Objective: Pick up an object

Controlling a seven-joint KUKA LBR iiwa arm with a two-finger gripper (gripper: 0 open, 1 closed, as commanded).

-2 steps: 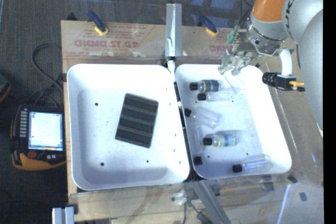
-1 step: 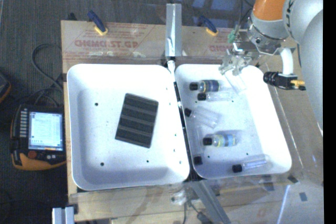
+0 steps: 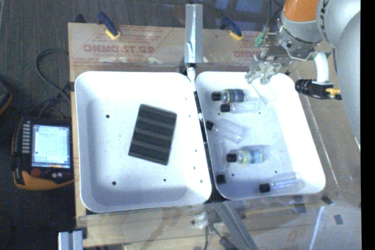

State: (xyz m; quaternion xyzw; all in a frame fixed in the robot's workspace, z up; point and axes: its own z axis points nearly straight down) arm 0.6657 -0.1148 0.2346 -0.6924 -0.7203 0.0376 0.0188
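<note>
Glossy white plastic bins (image 3: 94,126) sit on a matt wooden board (image 3: 129,47); the small bottles (image 3: 246,156) look clear plastic.

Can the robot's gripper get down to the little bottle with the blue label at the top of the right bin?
Probably yes. The gripper hangs over the far edge of the right bin, just right of the bottle. Nothing lies on top of the bottle, though a clear tube sits close beside it.

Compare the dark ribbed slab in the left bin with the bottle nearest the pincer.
The ribbed slab is flat, dark and opaque; the bottle is rounded, clear and black-capped. The slab is much larger. The slab lies alone in the left bin; the bottle lies among other bottles in the right bin. Both lie down.
</note>
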